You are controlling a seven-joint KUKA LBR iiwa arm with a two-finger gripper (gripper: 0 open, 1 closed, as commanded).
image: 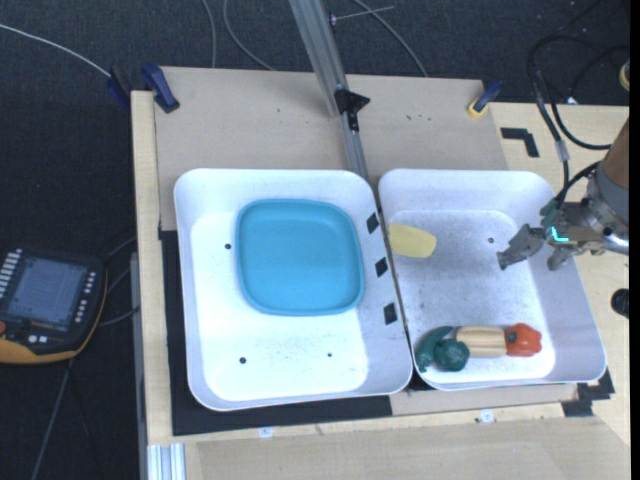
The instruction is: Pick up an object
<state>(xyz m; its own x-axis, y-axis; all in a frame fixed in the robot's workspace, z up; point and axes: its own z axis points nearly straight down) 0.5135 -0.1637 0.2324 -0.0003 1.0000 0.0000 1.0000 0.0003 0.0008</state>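
1. From the camera above the bench, two shallow white bins sit side by side; the left bin (200, 368) holds a light blue square plate (299, 256) lying flat across its upper middle

2. The right bin (575, 363) holds three loose things: a pale yellow piece (412, 240) near its upper left corner, just beside the divide between the bins, and along the bottom wall a dark green lump (442, 352) touching the end of a tan stick-shaped toy with a red tip (497, 341)

3. The arm comes in from the right, and its gripper (535, 247) hangs over the right-hand side of the right bin, well apart from the yellow piece and above the row at the bottom wall

4. The fingers (516, 248) look spread, one dark tip pointing left and down, with nothing between them; a small teal light shows on the wrist body

5. A slanted metal rail (322, 43) crosses the bench top above the bins, blue clamps (160, 88) grip the board's upper left corner, and a handheld pendant (45, 303) lies on the dark floor to the left
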